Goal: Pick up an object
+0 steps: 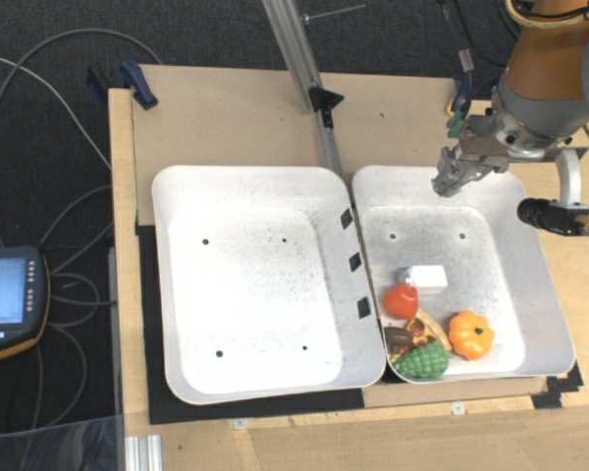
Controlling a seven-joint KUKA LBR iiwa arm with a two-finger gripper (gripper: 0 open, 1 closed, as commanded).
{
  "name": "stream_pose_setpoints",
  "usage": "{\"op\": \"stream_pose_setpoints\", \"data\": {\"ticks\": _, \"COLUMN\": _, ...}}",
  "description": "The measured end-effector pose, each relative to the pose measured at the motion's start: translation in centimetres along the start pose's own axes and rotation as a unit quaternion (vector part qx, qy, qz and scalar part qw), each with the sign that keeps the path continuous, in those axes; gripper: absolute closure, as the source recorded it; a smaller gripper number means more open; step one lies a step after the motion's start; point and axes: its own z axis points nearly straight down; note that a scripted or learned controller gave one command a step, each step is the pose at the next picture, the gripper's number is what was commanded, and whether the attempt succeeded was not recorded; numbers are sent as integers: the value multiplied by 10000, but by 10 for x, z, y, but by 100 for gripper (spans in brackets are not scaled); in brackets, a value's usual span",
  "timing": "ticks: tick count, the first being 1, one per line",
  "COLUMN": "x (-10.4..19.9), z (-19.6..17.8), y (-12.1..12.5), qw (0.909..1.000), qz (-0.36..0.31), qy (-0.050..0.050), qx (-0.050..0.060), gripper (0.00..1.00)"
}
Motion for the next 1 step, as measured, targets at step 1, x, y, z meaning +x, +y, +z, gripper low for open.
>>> {"op": "stream_pose_setpoints", "data": {"ticks": 1, "x": 48, "z": 16, "y": 7, "qw": 10000, "qz": 5, "qy": -2, "qx": 9, "gripper": 100}}
